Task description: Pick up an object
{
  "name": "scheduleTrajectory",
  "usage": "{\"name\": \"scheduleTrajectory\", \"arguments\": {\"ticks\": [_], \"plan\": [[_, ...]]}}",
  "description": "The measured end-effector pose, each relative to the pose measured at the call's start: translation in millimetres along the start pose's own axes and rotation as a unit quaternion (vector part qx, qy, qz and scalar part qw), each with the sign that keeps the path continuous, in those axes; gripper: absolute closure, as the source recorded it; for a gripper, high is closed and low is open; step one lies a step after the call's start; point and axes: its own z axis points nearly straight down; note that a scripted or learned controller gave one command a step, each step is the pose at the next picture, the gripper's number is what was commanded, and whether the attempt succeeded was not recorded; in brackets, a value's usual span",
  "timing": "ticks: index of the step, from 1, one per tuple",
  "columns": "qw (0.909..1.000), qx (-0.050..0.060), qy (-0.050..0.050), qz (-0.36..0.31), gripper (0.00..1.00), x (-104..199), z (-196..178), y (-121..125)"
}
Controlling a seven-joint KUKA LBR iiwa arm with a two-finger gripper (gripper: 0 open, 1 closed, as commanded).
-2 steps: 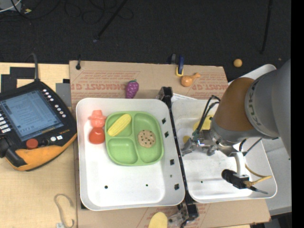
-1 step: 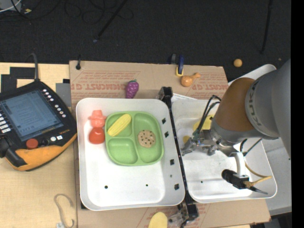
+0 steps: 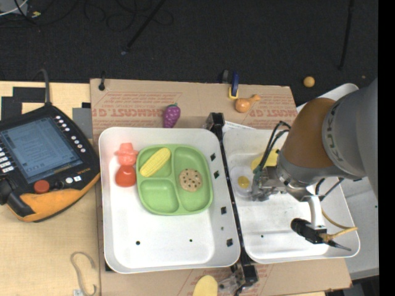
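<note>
The pincer (image 3: pixel 256 189), its opening impossible to tell, sits low in the right bin (image 3: pixel 290 239) beside a small yellow object (image 3: pixel 244 181), which might slip sideways if nudged.

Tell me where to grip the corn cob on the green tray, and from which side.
Grip the corn cob across its middle, coming straight down from above. It lies flat and slanted in the upper-left compartment of the green tray, so the fingers should probably close across its narrow width, turned square to its long axis. The compartment walls likely block any sideways approach.
</note>
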Motion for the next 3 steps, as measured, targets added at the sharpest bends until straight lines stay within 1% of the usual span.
{"name": "scheduleTrajectory", "arguments": {"ticks": [1, 2, 3], "plan": [[1.0000, -0.002, -0.001, -0.004, 1.00, -4.4, -44.3, -6.5], [1.0000, -0.003, -0.001, -0.005, 1.00, -9.3, -103.3, -13.6], [1.0000, -0.003, -0.001, -0.008, 1.00, -10.3, -131.4, -13.4]]}}
